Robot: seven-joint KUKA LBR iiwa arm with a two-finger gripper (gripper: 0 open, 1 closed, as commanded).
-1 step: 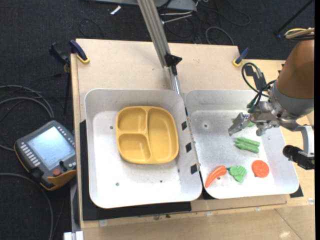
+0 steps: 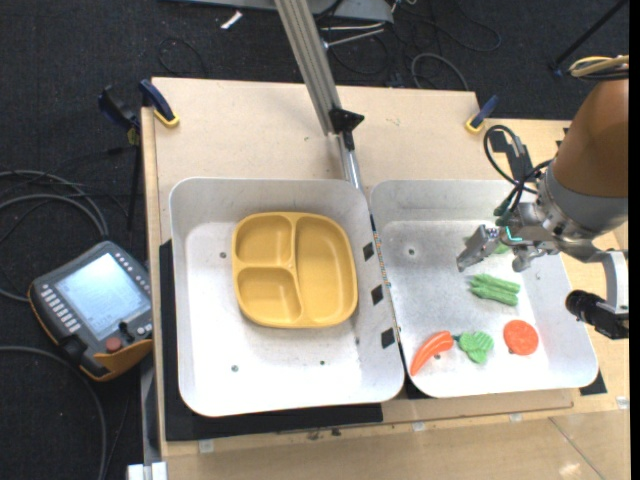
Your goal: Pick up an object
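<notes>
From above, the pale wooden surface (image 2: pixel 250 133) carries two shallow white bins side by side. The left white bin (image 2: pixel 200 298) sits in the middle of the frame and holds a yellow plastic plate with three compartments (image 2: pixel 295 268), lying flat near the bin's centre. The right white bin (image 2: pixel 430 238) lies toward the right of the frame, its left wall touching the other bin's right wall.

The grey arm with its orange band (image 2: pixel 595 158) comes in from the upper right edge. Its claw (image 2: pixel 498 248) hangs over the upper middle part of the right bin, its two metal fingers (image 2: pixel 474 248) spread apart with nothing between them.

Just below the claw in the frame lies a green ridged pea-pod-shaped toy (image 2: pixel 495 288), apart from the fingers. Lower in the same bin, near its bottom wall, three more toys lie in a row: an orange carrot-shaped toy (image 2: pixel 431 350) at the left, a small green leafy toy (image 2: pixel 476 345) touching or just beside it, and a round red-orange tomato-like toy (image 2: pixel 520 337) to the right.

At the left edge of the frame, on the dark floor, lies a grey and orange control pendant with a lit screen (image 2: pixel 92 308).
</notes>
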